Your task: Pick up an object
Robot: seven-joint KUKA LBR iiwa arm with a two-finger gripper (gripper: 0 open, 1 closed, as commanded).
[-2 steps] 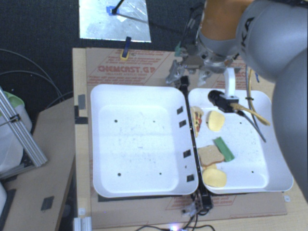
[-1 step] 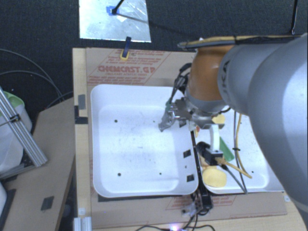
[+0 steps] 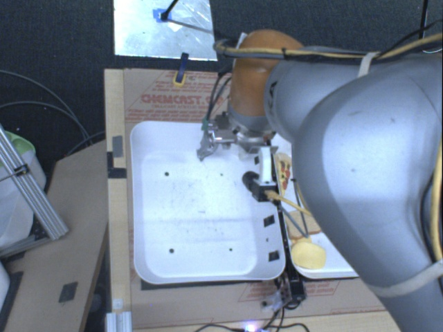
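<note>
My gripper (image 3: pixel 220 142) hangs over the far right part of the left white bin (image 3: pixel 166 254), just below the orange wrist band (image 3: pixel 252 75). The view shows nothing held by it. In the right bin (image 3: pixel 332 272), a rounded yellow object (image 3: pixel 309 255) lies near the front edge. A yellow-and-red patterned object (image 3: pixel 284 171) lies along that bin's left wall, and thin tan sticks (image 3: pixel 299 207) lie between the two. The grey arm (image 3: pixel 360 164) hides most of the right bin.
Black clamps (image 3: pixel 270 221) run along the divider between the bins. The bins rest on cardboard (image 3: pixel 166 95). A shiny metal sheet (image 3: pixel 163 19) lies beyond it, and an aluminium frame (image 3: pixel 28 192) stands at the left.
</note>
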